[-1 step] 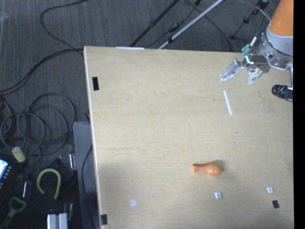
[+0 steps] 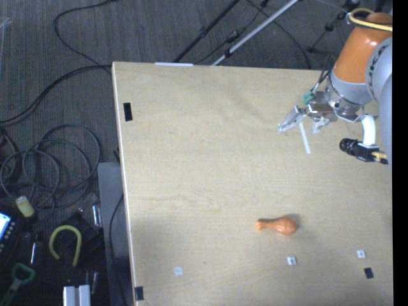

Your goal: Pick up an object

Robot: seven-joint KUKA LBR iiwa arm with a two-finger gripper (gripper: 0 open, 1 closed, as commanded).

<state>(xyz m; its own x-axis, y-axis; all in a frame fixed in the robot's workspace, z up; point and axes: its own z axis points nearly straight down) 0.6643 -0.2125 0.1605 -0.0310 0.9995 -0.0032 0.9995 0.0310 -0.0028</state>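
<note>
Across most of the view a pale wooden bench top is seen, with small dark and white markers near its edges. At upper right the grey arm with its orange band is positioned above the surface. Its gripper is observed with the thin fingers spread apart and nothing between them. An orange, pear-shaped object lies flat on the bench, well apart from the gripper, nearer the view's bottom edge and slightly left of the fingertips.
</note>
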